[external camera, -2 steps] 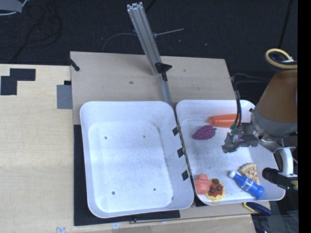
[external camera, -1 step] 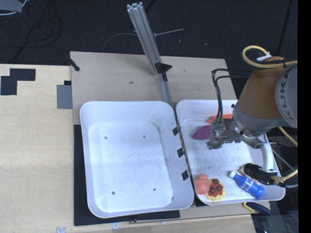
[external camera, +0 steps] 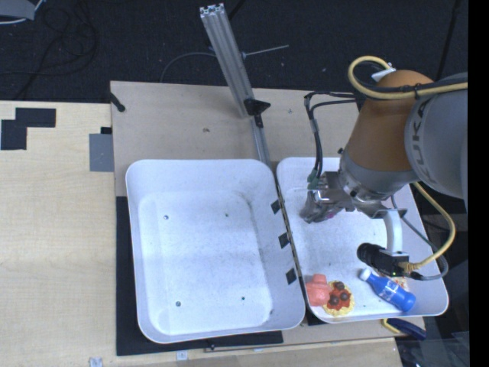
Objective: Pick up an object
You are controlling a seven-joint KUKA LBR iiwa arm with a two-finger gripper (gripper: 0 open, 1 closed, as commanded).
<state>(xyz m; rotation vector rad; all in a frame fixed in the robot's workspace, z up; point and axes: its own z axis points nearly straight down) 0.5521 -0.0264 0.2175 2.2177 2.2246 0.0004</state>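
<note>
Pincer [external camera: 317, 209] low in right bin [external camera: 306, 251], near the shared wall; grip state cannot be told. Pink toy [external camera: 317, 287], blue bottle [external camera: 390, 290] lie beyond it toward the near rim.

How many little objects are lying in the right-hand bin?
3 that I can see: a pink piece, a yellow-and-red toy and a blue bottle, all along its near edge. The arm may hide more.

Single fixed camera above the bench [external camera: 53, 205], looking down at a slant from moderate distance. Both white bins fill the lower centre: the left bin [external camera: 202, 247] mid-frame, the right bin [external camera: 336, 243] lower right. The arm [external camera: 397, 140] enters at right; dark floor spans the top.
</note>
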